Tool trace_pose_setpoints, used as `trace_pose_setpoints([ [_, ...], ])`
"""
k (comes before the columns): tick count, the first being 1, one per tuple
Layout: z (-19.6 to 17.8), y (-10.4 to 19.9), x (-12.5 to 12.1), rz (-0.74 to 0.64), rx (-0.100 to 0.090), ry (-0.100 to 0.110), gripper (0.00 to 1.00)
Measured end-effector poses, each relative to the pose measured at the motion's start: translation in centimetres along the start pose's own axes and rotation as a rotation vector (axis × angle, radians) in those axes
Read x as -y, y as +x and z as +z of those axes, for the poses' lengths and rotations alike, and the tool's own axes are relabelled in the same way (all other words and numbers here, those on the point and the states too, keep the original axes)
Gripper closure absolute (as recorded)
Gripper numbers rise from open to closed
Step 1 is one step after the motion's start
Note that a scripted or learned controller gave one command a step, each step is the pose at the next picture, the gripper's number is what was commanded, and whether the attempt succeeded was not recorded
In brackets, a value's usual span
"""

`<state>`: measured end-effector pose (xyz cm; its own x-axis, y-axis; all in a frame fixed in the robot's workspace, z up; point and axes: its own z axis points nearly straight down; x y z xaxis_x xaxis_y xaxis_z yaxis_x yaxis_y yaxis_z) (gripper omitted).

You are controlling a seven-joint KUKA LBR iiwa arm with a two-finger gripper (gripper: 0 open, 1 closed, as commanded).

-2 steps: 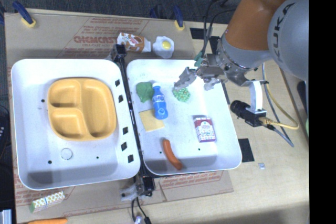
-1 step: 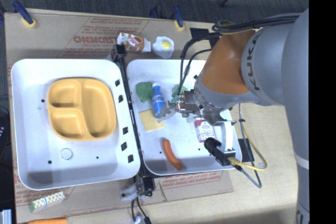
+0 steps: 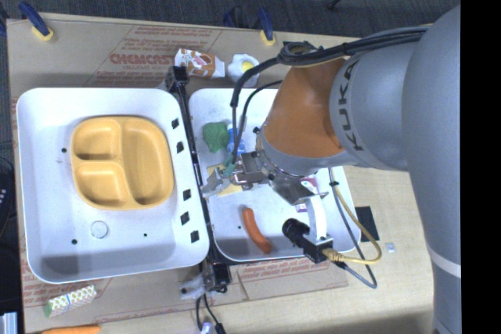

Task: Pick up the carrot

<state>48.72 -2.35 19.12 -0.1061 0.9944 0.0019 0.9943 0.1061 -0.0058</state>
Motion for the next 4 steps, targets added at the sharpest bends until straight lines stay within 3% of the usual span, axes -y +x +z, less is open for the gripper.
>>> trace_pose_setpoints([
  [1,0.0,-5.0,-2.0,0.394,0.001,-0.002,0.0],
  [2,0.0,0.3,1.2,0.674,-0.001,0.003,0.0],
  [3,0.0,-1.3,1.3,0.834,0.0,-0.002,0.0],
  [4,0.0,0.2,1.1,1.102,-0.002,-0.003,0.0],
])
